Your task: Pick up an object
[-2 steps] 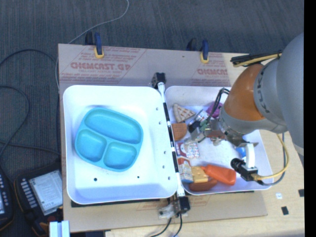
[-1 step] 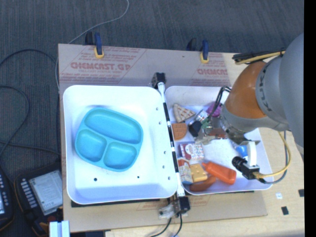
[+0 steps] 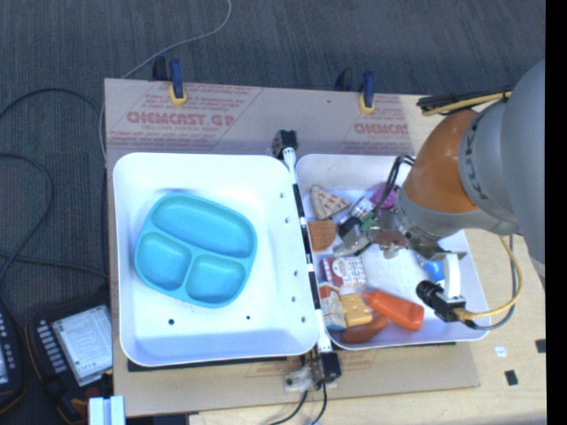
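Objects for picking lie heaped in the right bin (image 3: pixel 474 277): a triangular pizza-like slice (image 3: pixel 330 204) near its upper left corner, a small brown block (image 3: pixel 322 235) just below that, a red-and-white packet (image 3: pixel 345 273) in the middle, a yellow-tan block (image 3: pixel 354 308) beside an orange carrot-shaped piece (image 3: pixel 396 309), and a reddish-brown sausage shape (image 3: pixel 363 329) against the near wall. A blue-and-white item (image 3: pixel 436 268) sits toward the right side.

In the camera view the arm (image 3: pixel 496 162) comes in from the right — its grey body and orange band hang over the upper right part of that bin, the wrist angled down and leftward. The end effector (image 3: pixel 359 230) is low among the objects, near the brown block and just above the packet; dark parts and a purple bit crowd around it, and I cannot tell whether it is spread or closed, nor whether anything is caught in it.

The left bin (image 3: pixel 142 326) holds a blue divided tray (image 3: pixel 195 249) with three compartments, lying tilted across the floor. Both bins rest on a tabletop (image 3: pixel 177 118) covered by a printed board, clipped at the far edge by two blue-and-yellow clamps (image 3: pixel 176 79).
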You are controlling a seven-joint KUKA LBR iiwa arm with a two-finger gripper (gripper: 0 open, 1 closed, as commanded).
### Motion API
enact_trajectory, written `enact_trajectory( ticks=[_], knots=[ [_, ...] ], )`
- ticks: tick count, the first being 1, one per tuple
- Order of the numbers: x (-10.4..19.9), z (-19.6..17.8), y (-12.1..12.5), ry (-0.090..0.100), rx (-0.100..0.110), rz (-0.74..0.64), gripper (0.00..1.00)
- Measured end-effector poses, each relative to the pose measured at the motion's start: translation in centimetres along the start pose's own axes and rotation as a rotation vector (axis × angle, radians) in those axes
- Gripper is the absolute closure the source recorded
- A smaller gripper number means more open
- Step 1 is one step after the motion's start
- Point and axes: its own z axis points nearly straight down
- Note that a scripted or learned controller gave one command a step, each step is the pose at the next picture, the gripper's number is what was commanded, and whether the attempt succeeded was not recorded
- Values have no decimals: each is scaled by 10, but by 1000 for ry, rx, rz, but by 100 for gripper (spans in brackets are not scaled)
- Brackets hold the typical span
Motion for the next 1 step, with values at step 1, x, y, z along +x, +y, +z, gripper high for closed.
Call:
enact_trajectory(
  ticks=[1],
  knots=[
    [0,-10,0,0,0,0,100]
  ],
)
